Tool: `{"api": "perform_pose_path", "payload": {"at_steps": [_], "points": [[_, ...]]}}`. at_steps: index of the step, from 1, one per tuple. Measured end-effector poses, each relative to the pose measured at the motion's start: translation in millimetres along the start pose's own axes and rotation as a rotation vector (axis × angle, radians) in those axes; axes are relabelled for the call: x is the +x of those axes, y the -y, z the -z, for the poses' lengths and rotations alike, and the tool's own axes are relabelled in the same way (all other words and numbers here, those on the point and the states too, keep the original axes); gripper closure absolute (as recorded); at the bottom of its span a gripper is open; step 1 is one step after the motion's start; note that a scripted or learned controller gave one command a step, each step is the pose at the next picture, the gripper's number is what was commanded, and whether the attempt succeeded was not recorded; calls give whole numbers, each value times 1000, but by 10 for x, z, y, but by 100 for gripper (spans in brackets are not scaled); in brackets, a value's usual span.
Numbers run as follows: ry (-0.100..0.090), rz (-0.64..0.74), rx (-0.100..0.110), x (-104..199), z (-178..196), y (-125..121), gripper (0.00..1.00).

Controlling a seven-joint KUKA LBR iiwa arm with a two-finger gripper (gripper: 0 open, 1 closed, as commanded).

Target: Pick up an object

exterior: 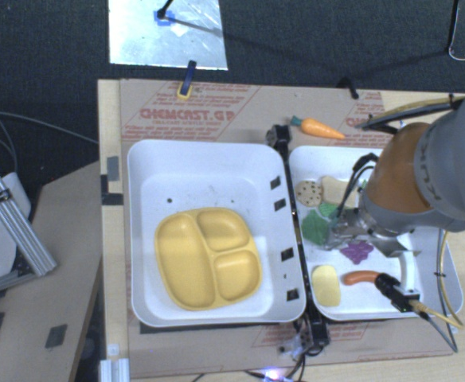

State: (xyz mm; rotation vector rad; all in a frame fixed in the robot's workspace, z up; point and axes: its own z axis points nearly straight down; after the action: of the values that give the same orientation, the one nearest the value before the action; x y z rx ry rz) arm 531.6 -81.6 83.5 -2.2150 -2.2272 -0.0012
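Hand (345, 231) is down in the right bin (431, 305) over green (316, 228) and purple (357, 251) items; grip state can't tell. Sausage (361, 277) lies below it, long axis left-right, beside the yellow piece (326, 285).

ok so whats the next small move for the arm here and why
Probably a short straight descent: the gripper hangs low in the right bin, between the green toy and the purple grapes, and no object is seen between its fingers.
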Motion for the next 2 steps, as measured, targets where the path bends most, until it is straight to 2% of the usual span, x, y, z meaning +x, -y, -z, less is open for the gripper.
{"api": "perform_pose_path", "payload": {"at_steps": [1, 2], "points": [[-2, 8, -12, 804, 1073, -237, 100], [-4, 9, 2, 1830, 1001, 65, 100]]}}
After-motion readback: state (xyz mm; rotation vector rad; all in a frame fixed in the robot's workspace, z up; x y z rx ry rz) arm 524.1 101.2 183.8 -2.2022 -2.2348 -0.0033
